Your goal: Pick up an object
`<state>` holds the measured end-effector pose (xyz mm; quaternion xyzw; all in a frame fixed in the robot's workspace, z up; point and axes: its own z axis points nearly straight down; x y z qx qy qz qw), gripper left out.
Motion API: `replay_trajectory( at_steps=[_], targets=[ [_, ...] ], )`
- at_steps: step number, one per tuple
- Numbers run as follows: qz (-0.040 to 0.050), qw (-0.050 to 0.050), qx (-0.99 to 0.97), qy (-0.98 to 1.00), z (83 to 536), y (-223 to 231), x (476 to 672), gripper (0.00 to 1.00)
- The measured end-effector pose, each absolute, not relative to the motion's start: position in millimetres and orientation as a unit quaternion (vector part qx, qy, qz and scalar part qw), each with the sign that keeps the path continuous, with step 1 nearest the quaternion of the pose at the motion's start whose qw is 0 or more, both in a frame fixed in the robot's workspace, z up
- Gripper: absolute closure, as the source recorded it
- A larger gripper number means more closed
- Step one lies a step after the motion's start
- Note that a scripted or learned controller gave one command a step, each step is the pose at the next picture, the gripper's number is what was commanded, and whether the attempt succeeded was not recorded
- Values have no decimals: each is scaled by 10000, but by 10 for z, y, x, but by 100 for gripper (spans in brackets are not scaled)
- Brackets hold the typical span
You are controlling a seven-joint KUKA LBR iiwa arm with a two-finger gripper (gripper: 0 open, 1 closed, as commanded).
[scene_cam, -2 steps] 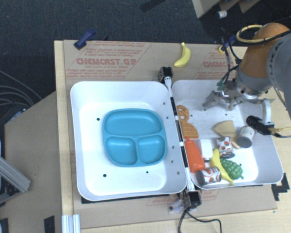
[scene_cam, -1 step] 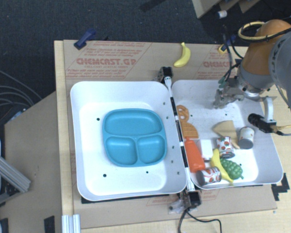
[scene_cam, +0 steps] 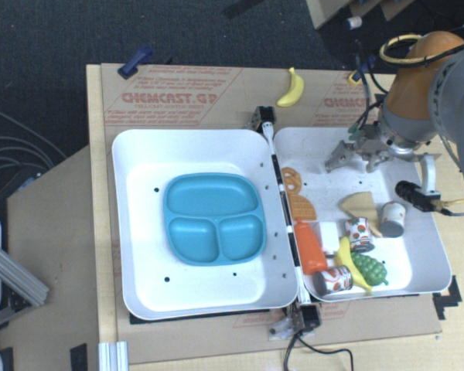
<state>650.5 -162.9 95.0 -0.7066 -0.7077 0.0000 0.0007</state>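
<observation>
Blue divided plate (scene_cam: 213, 216) in left bin (scene_cam: 131, 207); toy food in right bin (scene_cam: 429, 253).

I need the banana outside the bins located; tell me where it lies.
The banana lies on the bench board beyond the bins' far edge, just above the gap between the left bin and right bin.

You have two white bins (scene_cam: 131, 207), one blue tray (scene_cam: 214, 216), two bananas (scene_cam: 291, 90), two cans (scene_cam: 359, 234) and one pretzel (scene_cam: 291, 180).
</observation>
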Motion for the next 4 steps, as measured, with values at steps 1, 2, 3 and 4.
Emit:
replay_trajectory(
  at_steps=[1,2,3,4],
  targets=[
    [-7,-4,-7064,-7078,1054,-1626,6512,100],
    [-5,-2,-7064,-7078,1052,-1626,6511,0],
    [-4,-9,-7067,-7075,846,-1697,6667,0],
    [-10,-27,-7064,-7078,955,-1693,6677,100]
  ],
)
